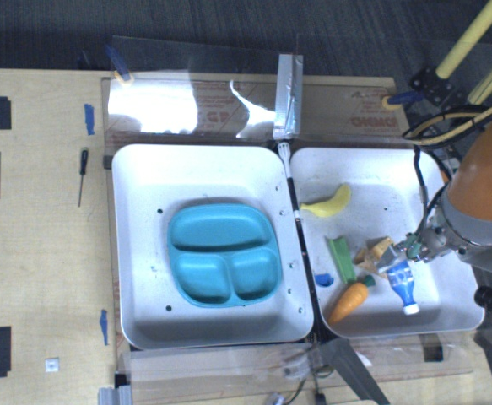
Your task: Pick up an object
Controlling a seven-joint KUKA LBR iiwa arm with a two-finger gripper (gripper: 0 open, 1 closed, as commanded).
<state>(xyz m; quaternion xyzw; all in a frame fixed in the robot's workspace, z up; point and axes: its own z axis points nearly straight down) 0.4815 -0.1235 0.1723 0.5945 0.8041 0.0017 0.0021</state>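
The right bin [448,315] holds a yellow banana [330,202], a green block [341,260], an orange carrot [348,303], a small blue piece [322,280], a tan object [375,251] and a blue-and-white tube [402,286]. My gripper [400,257] is low over the middle of this bin, between the tan object and the top end of the tube. The gripper's tip blends into these items, so I cannot make out whether anything is held.
The left bin [136,184] carries a blue divided tray [224,251]. The grey arm with its orange band [484,180] comes in over the right bin's right wall. Cables and a yellow pole [473,25] stand at the back right.
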